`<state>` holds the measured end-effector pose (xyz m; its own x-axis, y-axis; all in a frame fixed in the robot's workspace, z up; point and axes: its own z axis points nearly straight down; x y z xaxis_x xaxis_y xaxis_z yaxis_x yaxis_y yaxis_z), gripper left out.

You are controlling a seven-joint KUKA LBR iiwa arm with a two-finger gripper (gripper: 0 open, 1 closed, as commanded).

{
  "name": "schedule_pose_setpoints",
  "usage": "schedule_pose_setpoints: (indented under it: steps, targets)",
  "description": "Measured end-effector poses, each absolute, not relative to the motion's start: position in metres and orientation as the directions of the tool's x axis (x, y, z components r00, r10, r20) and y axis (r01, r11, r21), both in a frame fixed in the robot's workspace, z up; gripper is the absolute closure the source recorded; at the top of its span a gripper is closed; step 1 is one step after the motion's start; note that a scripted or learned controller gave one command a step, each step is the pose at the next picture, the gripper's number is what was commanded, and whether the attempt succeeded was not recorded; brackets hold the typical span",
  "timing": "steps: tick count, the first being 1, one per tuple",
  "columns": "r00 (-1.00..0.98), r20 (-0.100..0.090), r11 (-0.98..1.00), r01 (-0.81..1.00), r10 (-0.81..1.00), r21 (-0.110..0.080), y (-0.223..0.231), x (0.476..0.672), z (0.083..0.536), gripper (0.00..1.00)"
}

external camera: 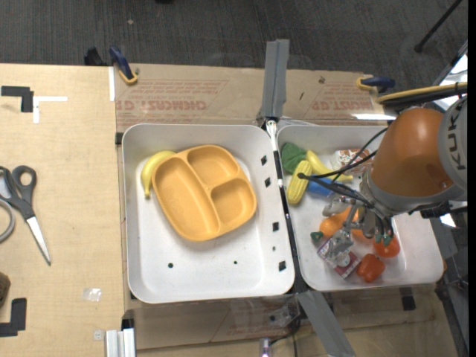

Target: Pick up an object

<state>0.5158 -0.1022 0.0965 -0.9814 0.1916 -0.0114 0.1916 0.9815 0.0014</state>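
The gripper [349, 233] hangs low in the right bin [416, 274], right above a shiny packet [336, 253]; the red pepper [370, 268] lies just right. Finger spread: cannot tell.

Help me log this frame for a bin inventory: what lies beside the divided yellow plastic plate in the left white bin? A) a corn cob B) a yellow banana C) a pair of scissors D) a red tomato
B: a yellow banana curves along the upper left edge of the divided yellow plastic plate inside the left white bin.
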Motion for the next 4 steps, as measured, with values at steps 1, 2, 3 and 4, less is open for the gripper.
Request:
schedule_pose_setpoints:
  steps: [1,2,3,4]
  targets:
    - [-0.965,-0.009,0.965,0.264,0.264,0.000,-0.094,0.517,0.096,0.00]
    - [-0.947,-0.006,0.947,0.322,0.322,0.000,-0.109,0.634,0.094,0.00]
    - [-0.948,-0.011,0.948,0.318,0.318,0.000,-0.109,0.636,0.104,1.00]
    - [-0.967,-0.005,0.967,0.254,0.254,0.001,-0.040,0.652,0.193,1.00]
